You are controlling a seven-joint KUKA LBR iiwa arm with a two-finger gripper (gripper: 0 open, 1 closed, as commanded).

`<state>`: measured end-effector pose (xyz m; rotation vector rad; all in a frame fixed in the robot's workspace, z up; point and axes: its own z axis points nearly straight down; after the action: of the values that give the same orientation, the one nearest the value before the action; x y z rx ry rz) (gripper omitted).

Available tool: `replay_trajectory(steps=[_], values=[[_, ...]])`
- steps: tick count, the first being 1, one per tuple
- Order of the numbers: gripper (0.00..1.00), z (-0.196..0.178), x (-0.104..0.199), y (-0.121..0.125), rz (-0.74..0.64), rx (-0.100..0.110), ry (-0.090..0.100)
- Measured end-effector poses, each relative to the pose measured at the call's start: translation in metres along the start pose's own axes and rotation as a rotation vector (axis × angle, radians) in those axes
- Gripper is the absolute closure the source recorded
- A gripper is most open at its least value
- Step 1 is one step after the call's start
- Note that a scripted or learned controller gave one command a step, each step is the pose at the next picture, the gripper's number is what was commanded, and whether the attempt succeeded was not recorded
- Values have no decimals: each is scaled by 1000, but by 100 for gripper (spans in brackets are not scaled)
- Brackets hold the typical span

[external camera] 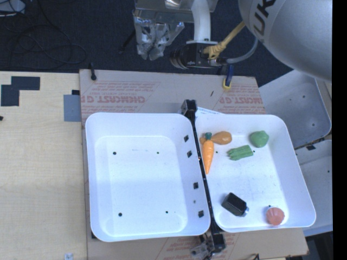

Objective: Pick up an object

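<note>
Objects for picking all lie in the right bin (290, 145): a carrot (207, 155) against the divider, an orange piece (222, 138) touching its top, a green pod (240, 153) just beside, a round green piece (259, 138) near the far wall, a black block (235, 204) toward the near side, and a pink ball (275, 216) in the near right corner. The left bin (100, 145) sits alongside on the surface (38, 172).

These look like small toy foods, so probably light and stiff, with smooth skins that may slip. The black block seems the easiest choice: it stands apart from the others and has flat sides to close on across its short width. The carrot is awkward, pressed to the divider and touching the orange piece; it would need a grasp across its thick upper part. The ball could roll away, and it sits near the bin's corner.

The arm (293, 20) is raised high at the upper right, well apart from the bins, its grey body large and close to the camera. The end effector (157, 34) seems to be the metal assembly beyond the bins at the top; whether it is apart or together I cannot tell.
</note>
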<state>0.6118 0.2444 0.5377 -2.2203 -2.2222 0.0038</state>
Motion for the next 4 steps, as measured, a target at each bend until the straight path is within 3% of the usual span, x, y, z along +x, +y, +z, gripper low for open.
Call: replay_trajectory(steps=[1, 2, 4], values=[[100, 6, -1, -27, -1, 5, -1], [100, 1, 0, 6, 0, 0, 0], [100, 21, -2, -11, 0, 6, -1]])
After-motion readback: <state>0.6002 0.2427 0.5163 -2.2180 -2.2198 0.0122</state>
